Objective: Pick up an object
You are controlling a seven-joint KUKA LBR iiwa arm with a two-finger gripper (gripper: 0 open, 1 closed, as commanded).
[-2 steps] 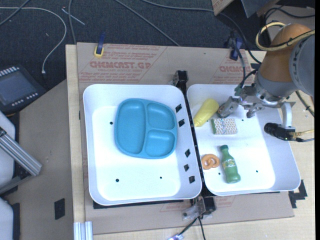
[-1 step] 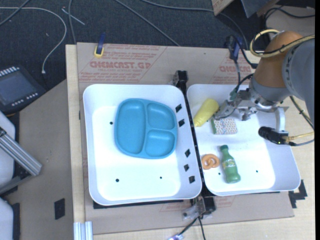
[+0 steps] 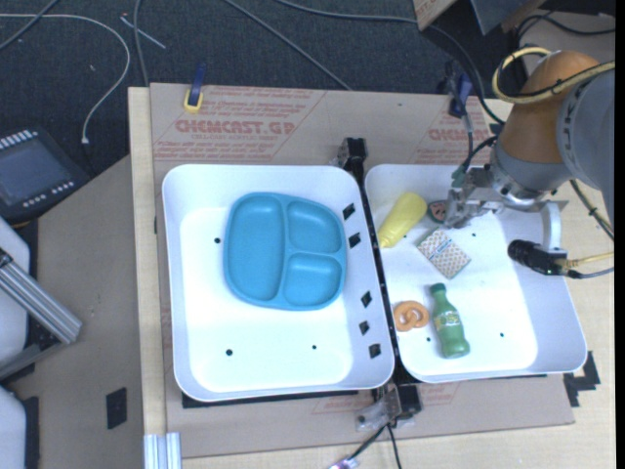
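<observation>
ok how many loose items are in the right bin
4: a yellow bottle at upper left, a checkered packet mid-bin, a green bottle lower down, a pretzel left of it. The arm may hide more.

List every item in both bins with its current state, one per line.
blue divided plate: flat in the left bin, nothing on it
yellow bottle: lying on its side, right bin
checkered packet: lying flat
green bottle: lying down
pretzel: flat, beside the green bottle
end effector: low over the right bin
</observation>
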